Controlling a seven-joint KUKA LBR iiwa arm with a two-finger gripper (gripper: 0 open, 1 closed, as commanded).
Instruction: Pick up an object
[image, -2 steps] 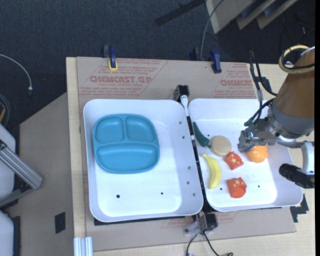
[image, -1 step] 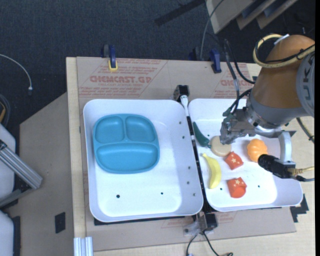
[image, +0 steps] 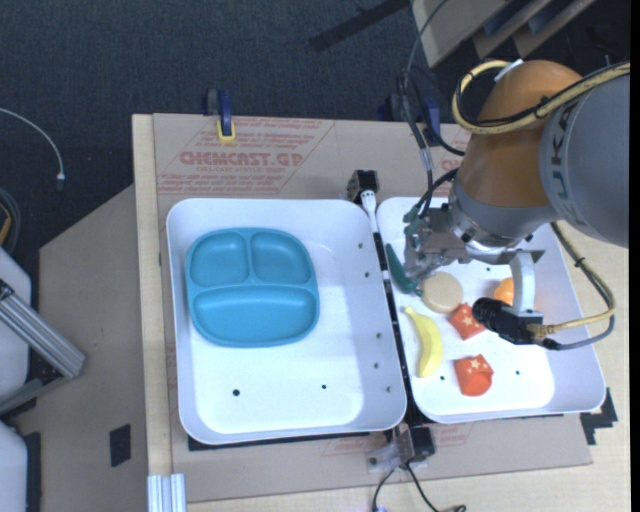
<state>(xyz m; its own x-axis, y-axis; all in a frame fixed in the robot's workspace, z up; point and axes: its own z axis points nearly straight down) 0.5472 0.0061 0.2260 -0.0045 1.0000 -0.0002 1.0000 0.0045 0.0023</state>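
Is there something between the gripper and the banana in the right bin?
Nothing visible blocks it. The gripper hangs over the right bin, just above the banana, which lies open beside a beige round piece and two red pieces.

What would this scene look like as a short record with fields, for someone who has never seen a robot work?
left bin: holds a blue divided plate
right bin: holds toy foods
foods: yellow banana, beige round piece, two red pieces, an orange piece partly hidden
arm: grey and orange, reaching in over the right bin
gripper: low at the right bin's upper left, above the beige round piece
holding anything: cannot tell
bench: brown board under both bins
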